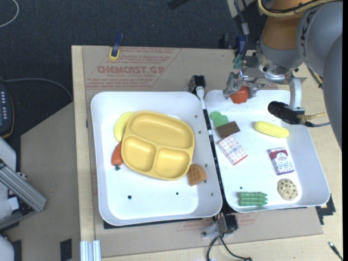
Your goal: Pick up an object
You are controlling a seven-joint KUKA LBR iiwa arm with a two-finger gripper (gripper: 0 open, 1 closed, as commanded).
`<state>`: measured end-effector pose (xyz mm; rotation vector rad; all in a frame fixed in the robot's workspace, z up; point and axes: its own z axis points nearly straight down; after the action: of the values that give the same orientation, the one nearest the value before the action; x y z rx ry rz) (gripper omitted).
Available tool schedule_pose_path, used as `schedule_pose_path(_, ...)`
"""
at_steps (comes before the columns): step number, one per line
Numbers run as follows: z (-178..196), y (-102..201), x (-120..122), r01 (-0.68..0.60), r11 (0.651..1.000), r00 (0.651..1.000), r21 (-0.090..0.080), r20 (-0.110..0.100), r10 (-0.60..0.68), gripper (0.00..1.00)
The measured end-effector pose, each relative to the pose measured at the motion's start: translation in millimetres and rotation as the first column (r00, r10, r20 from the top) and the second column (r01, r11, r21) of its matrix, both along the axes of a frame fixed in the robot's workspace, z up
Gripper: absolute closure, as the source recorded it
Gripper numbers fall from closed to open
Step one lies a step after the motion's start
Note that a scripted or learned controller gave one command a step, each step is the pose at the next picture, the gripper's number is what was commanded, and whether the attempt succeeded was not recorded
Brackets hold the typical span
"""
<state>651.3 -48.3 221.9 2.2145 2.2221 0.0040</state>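
My gripper (240,90) hangs over the far left corner of the right bin (321,186). A small red-orange round object (239,96) sits between its fingers, and the gripper is shut on it. I cannot tell whether the object touches the bin floor. Other items lie in the right bin: a green piece (218,117), a brown block (228,129), a pink-and-white packet (232,149), a yellow corn cob (271,129), a red-and-white carton (280,161), a cookie (287,188) and green beans (252,198).
In the left bin (109,200) stands a yellow divided plate (157,145). Around it are a yellow piece (122,125), a red-orange pepper (117,155) and a brown waffle (197,174). A black part (283,112) juts over the right bin's far side.
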Motion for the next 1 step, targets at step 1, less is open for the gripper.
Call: schedule_pose_path(1,-4.9,4.1,-15.9,0.004,1.000,1.000,0.001,-0.008,-0.004,1.00)
